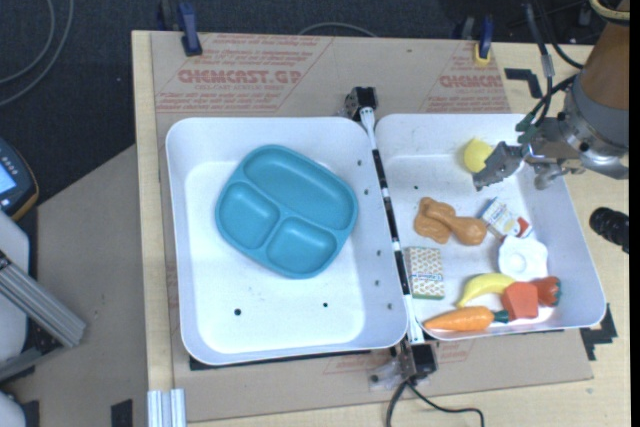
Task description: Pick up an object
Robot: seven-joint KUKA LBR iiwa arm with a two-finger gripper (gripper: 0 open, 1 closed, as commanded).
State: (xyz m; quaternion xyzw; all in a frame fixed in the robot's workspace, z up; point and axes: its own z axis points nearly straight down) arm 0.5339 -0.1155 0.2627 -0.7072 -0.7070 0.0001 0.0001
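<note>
My gripper [520, 170] hangs over the back of the right bin [580, 245], its two grey fingers spread open with nothing between them. A yellow round toy [476, 154] lies just left of the left finger [494, 169]. In front of the gripper are a small white packet [499, 215] and a brown peanut-shaped toy [450, 222]. Nearer the bin's front lie a white round piece [522, 259], a yellow banana [483, 286], a red toy [527, 298], an orange carrot [461, 320] and a patterned green block [427, 271].
The left bin [200, 295] holds a blue divided plate [287, 210]. A black divider [385, 205] runs between the two bins. Clamps [187, 25] hold the board at the back edge. The arm's grey wrist and orange band [605, 75] stand at the right.
</note>
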